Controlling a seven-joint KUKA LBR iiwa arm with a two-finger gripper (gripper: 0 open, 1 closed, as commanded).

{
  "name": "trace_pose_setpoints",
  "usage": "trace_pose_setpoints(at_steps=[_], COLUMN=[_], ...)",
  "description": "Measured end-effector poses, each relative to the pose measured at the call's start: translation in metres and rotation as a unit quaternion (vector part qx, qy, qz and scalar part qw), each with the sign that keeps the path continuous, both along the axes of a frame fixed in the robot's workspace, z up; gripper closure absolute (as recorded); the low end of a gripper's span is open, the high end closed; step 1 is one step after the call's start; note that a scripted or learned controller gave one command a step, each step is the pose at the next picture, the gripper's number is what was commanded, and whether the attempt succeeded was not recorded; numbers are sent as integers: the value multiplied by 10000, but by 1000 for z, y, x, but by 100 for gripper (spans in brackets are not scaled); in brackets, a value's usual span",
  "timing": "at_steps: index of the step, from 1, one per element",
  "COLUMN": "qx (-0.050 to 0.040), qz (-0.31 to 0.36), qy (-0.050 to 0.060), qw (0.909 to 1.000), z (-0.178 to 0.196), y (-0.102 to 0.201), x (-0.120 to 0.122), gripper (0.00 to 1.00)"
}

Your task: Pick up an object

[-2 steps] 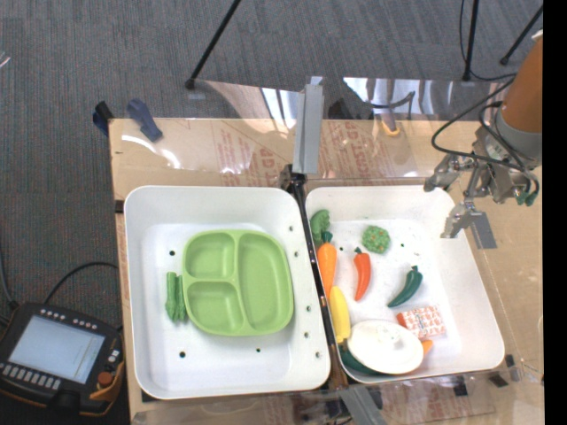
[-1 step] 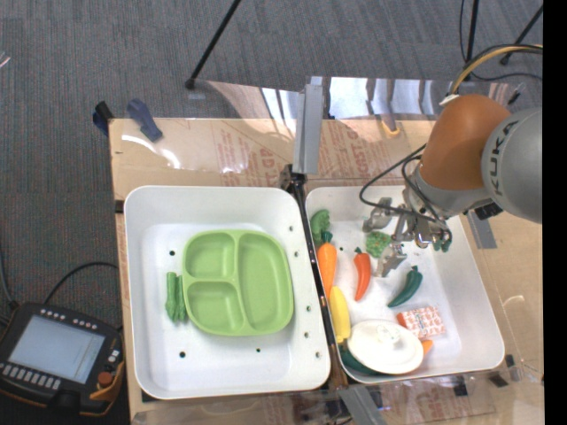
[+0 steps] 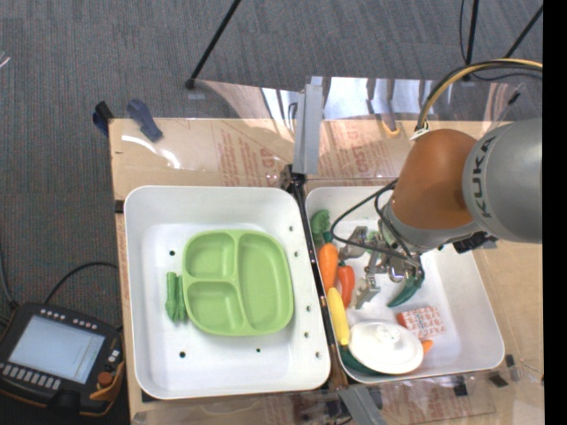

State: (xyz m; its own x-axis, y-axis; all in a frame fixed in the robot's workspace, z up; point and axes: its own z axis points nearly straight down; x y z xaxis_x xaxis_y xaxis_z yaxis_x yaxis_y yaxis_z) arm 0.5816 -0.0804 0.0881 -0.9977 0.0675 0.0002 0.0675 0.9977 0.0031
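White bins: two shallow moulded plastic trays with rounded corners sit side by side on the bench; the left bin (image 3: 142, 237) and the right bin (image 3: 478, 317) nearly touch along their inner rims.
Green plate: a smooth, glossy lime plate (image 3: 237, 282) with three compartments lies flat in the middle of the left bin.
Green strip: a small ribbed dark-green piece (image 3: 174, 297) lies just beside the plate's left edge.
Arm: the grey KUKA arm (image 3: 509, 180) with its orange band (image 3: 434, 180) reaches in from the right and hangs over the upper middle of the right bin.
Gripper: the metal gripper (image 3: 376, 277) points down and left into the right bin; whether its fingers are apart or together cannot be told, as cables and metal parts blur together there.
Carrots: an orange toy carrot (image 3: 329, 268) lies along the right bin's left wall, with a second, redder one (image 3: 345, 282) touching it and just beside the gripper.
Yellow piece: a long, smooth yellow item (image 3: 339, 317), perhaps a banana or corn cob, lies below the carrots.
Green pepper: a curved dark-green pod (image 3: 409, 292) lies just right of the gripper.
White lid: a round white dish or lid (image 3: 386, 348) with a central knob rests near the front of the right bin, over something dark green.
Packet: a small red-and-white patterned packet (image 3: 427, 321) lies to the lid's upper right.
Leafy piece: a green item (image 3: 319, 224) sits in the bin's upper left corner.
Surroundings: a teach pendant (image 3: 53, 357) rests on the grey carpet at lower left.
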Motion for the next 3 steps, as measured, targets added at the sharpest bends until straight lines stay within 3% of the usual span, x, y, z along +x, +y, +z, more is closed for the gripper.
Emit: trace_pose_setpoints(at_steps=[1,2,3], qx=[-14,-4,-12], qz=[-987,-1059,-939], qy=[-9,-7,-13], qw=[9951,9944,9956], z=[0,0,0], y=[-61,0,-9], x=[-93,-30,40], gripper=[0,0,0])
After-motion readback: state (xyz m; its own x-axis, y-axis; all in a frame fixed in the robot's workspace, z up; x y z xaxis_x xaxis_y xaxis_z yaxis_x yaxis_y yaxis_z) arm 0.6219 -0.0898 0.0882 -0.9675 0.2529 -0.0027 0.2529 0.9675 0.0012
